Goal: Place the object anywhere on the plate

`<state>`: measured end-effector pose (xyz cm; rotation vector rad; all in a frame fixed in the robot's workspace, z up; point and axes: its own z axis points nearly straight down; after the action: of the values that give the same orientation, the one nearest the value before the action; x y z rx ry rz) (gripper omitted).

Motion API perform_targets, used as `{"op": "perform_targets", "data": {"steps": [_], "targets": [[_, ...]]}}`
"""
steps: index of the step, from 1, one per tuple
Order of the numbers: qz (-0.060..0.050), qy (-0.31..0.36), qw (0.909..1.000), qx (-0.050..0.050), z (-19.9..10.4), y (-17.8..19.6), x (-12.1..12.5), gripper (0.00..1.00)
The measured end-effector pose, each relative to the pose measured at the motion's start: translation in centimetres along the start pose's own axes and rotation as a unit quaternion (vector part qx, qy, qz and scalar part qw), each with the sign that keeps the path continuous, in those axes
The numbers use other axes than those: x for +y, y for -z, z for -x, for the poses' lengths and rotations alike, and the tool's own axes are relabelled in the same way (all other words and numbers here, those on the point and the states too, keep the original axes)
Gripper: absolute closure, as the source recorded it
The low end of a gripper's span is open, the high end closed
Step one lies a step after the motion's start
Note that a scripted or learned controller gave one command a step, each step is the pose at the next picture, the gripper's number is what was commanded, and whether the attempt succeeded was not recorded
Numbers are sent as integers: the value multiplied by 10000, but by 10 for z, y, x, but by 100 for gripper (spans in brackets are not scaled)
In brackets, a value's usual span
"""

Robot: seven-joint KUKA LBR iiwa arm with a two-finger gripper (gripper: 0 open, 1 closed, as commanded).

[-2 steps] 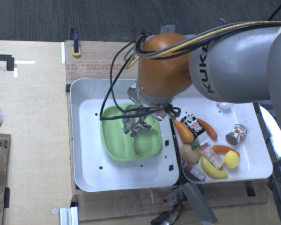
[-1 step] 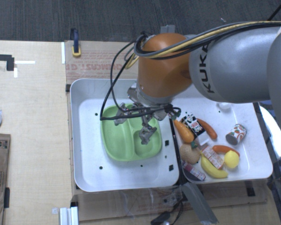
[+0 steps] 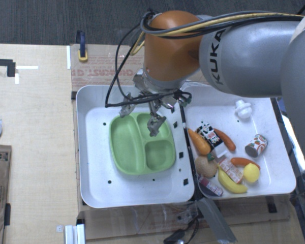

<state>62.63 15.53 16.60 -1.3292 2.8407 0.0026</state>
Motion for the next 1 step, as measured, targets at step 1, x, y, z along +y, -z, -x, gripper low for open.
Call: {"op": "perform_targets", "data": {"steps": [1], "targets": [[1, 0, 10000, 1, 0, 0, 0, 0]]}}
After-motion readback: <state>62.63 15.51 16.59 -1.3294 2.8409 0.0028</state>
